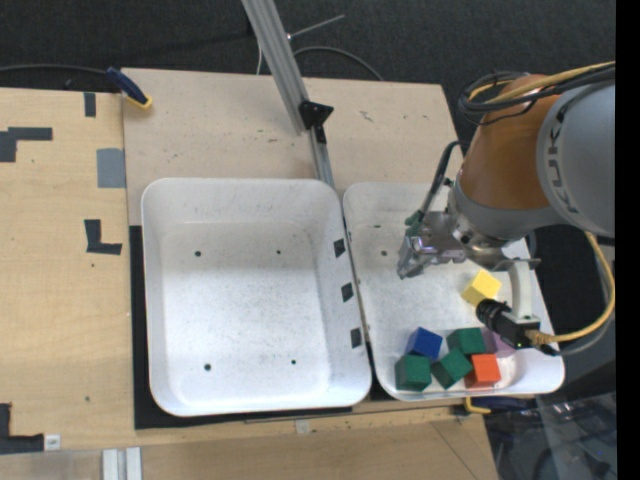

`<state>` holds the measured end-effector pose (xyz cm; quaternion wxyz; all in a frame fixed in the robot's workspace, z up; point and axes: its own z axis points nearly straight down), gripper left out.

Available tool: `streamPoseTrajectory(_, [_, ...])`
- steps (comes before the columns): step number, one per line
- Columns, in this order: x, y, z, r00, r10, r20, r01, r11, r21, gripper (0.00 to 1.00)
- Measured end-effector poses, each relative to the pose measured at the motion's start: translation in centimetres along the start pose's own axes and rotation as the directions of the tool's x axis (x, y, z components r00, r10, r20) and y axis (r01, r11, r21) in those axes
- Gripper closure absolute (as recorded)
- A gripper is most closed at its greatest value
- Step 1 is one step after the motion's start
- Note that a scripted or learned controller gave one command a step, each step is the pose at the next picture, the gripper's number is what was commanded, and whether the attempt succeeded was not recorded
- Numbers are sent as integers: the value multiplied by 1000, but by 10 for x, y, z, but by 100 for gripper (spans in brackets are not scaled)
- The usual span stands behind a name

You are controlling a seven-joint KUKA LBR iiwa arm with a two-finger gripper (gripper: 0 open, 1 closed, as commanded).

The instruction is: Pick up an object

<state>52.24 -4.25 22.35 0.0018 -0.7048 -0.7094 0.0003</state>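
Note:
My gripper point(411, 264) hangs over the upper middle of the right bin point(385, 218), pointing down, with the grey and orange arm behind it to the right. Nothing shows between its fingers. Several small blocks lie in the bin's near right corner: a yellow block point(482, 287) just right of the gripper, a blue block point(424, 343), a green block point(412, 372), a second green block point(452, 367), a third green block point(466, 341) and an orange block point(485, 370). A purple block point(497, 341) peeks out beside them.
The left bin point(160, 268) sits next to the right one, sharing a raised divider edge. A slanted metal rod point(283, 58) runs down from the top to the bins' far junction. Cables trail off the arm at the right.

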Motion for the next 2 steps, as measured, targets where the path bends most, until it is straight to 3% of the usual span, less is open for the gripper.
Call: streamPoseTrajectory(2, [117,-12,-10,1000,-3,0,3,1000,-1,100])
